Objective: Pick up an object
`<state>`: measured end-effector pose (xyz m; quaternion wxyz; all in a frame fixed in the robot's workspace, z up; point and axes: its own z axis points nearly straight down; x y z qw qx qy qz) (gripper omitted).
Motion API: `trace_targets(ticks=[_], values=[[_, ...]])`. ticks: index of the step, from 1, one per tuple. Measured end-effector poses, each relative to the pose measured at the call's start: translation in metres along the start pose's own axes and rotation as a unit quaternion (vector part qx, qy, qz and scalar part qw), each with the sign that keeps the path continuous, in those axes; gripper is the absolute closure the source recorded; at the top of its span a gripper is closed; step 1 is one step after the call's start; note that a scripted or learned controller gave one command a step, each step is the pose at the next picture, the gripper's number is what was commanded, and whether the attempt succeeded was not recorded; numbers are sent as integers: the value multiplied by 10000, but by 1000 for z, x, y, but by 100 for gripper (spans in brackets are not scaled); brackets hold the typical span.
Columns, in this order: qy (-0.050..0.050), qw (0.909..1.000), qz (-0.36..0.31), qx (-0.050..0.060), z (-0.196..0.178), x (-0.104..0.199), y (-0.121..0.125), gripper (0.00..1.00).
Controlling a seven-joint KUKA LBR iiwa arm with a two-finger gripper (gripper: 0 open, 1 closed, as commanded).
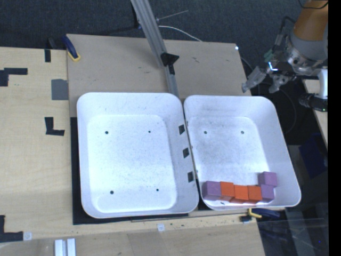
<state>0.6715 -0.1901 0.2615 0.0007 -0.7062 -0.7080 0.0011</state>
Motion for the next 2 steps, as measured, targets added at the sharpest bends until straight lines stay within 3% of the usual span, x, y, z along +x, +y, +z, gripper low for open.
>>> trace_targets(ticks=[1, 2], values=[[2, 10000, 12, 33, 87, -19, 8, 0], [6, 10000, -9, 13, 130, 24, 10, 0]])
